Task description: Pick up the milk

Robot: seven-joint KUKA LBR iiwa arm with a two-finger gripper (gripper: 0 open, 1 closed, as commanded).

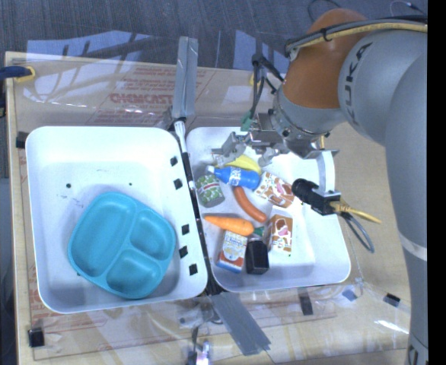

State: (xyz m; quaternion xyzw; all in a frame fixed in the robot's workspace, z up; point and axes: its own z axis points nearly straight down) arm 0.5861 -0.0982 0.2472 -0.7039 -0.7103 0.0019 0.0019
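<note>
Two brown-and-white cartons lie in the right bin [326, 268], and either could be the milk. One carton [281, 234] lies near the bin's front right, the other carton [275, 190] above it. My gripper [247, 150] hangs over the bin's back part, its fingers spread open above a yellow banana [246, 163] and a blue bottle [237, 176]. Nothing sits between the fingers. Both cartons are in front of and to the right of the gripper, apart from it.
Also in the right bin are a carrot [229, 223], a sausage [250, 204], a green can [209, 190], a blue-and-orange carton [232, 251] and a black block [256, 257]. A blue divided plate [122, 243] lies in the left bin [48, 158].
</note>
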